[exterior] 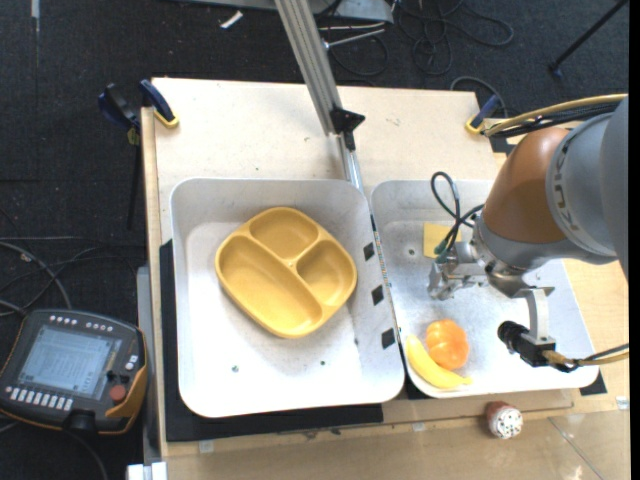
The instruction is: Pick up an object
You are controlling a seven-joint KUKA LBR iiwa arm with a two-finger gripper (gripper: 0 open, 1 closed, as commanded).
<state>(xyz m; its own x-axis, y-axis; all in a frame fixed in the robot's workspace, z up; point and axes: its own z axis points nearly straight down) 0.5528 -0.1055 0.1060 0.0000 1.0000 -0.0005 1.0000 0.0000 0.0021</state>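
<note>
I have the arm reaching in over the right bin (570,298), with the gripper (447,280) hanging low near that bin's middle. From this slant I cannot tell its state, and I see nothing carried beneath it. Candidate objects in the right bin: an orange ball (448,342) and a banana (432,366), touching each other at the near-left corner, and a flat yellow piece (437,237) toward the far side, partly behind the wrist cable. The ball sits just nearer the camera than the gripper, apart from it. The left bin (200,228) holds a yellow divided plate (288,270), lying flat at its centre. My judgement: pick not yet done; every object rests on a bin floor. Remaining: descend on one object, close, lift clear
</note>
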